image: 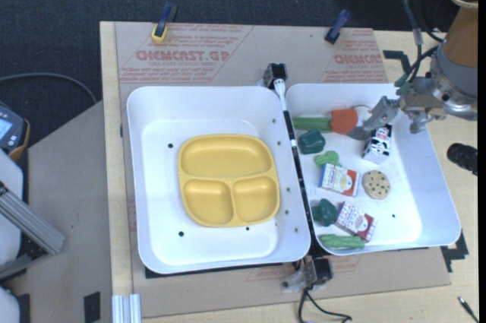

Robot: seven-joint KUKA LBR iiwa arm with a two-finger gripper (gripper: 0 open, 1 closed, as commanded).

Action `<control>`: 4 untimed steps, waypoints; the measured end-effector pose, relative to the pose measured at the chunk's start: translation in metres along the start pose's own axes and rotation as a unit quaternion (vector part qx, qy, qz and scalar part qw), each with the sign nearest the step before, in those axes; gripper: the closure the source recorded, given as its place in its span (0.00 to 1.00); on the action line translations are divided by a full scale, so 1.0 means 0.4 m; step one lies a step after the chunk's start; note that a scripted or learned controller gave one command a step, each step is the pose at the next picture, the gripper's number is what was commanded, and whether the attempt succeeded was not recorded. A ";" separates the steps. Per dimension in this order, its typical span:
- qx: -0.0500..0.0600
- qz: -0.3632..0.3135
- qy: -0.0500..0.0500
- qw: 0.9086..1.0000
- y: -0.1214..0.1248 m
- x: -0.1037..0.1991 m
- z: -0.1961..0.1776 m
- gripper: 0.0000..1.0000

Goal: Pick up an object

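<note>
Gripper is over the right bin; can't tell whether it's open, or holding anything. The carrot lies just left of it, long axis left-right, orange tip toward the gripper, green end away. Small black-and-white carton just below it. Cookie further below.
</note>
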State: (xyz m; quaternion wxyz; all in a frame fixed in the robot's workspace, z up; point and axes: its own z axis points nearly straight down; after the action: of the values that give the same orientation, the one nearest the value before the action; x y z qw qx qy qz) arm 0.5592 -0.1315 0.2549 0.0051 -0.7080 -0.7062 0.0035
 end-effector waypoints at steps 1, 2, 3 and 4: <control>-0.006 -0.001 -0.001 1.000 0.005 0.000 -0.015 0.00; -0.002 -0.001 0.000 1.000 -0.014 -0.007 0.134 0.00; -0.002 -0.001 0.000 1.000 -0.025 -0.014 0.292 0.00; -0.006 -0.001 0.001 1.000 -0.019 -0.011 0.412 0.00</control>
State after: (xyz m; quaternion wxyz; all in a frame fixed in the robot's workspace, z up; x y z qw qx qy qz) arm 0.5498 -0.1354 0.0900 0.0016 -0.7073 -0.7069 -0.0020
